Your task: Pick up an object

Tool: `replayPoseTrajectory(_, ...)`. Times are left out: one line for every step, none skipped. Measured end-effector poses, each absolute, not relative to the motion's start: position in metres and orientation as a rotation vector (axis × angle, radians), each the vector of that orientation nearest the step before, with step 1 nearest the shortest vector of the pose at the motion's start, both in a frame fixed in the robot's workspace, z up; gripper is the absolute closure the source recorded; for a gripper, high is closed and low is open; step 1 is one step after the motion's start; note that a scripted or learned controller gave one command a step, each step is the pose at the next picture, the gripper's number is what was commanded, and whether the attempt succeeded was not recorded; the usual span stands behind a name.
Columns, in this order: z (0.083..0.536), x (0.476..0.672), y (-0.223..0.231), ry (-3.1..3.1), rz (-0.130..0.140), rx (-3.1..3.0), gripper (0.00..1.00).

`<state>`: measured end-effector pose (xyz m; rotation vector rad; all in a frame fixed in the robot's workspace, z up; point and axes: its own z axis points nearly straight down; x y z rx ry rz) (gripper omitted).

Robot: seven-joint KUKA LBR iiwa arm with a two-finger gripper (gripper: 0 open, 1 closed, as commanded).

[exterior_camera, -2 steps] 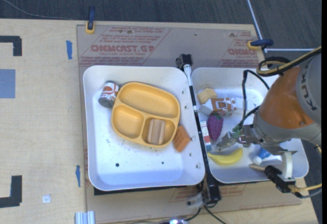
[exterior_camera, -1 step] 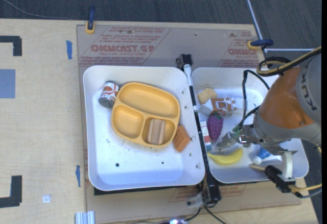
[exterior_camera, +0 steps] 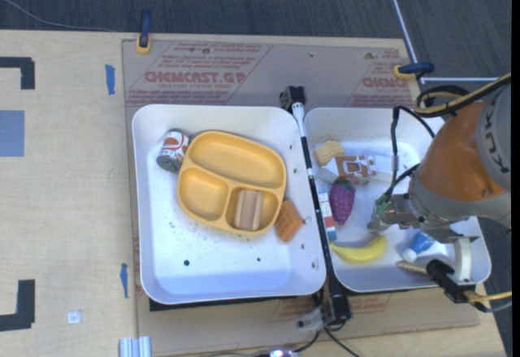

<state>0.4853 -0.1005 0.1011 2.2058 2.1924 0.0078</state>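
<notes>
My gripper hangs low in the right bin, just above the right end of a yellow banana and to the right of a purple bunch of grapes. The grey arm with its orange band covers the bin's right side. Behind the grapes lie a small orange and white box and a pale yellow piece of corn. A blue and white object lies just right of the gripper, partly under the wrist.
The left bin holds a yellow divided plate with a tan block in one compartment, a crushed can and an orange piece. A red and white stick lies along the right bin's left wall.
</notes>
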Motion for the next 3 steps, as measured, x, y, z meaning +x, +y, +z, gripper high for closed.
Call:
replayPoseTrajectory(0.1848,0.4811,-0.0036,2.223,0.004,2.22,1.0)
replayPoseTrajectory(0.1848,0.481,-0.0044,2.223,0.002,2.22,0.0)
replayPoseTrajectory(0.1847,0.481,-0.0044,2.223,0.001,2.22,0.0)
